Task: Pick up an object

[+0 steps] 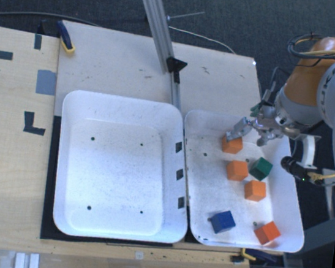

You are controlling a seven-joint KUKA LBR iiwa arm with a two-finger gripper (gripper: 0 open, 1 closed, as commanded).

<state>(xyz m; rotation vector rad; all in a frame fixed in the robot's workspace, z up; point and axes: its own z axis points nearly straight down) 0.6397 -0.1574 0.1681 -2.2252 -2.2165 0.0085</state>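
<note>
Gripper (252, 131), fingers spread wide, just above topmost orange block (232, 144) in right bin (208, 127); no legible writing.

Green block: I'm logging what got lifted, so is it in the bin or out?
In. The green block rests on the right bin's floor, among orange blocks, apart from the gripper.

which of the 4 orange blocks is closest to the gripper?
The topmost orange block, at the right bin's upper edge, directly beneath the gripper. The other three orange blocks lie lower in the bin, farther away.
</note>
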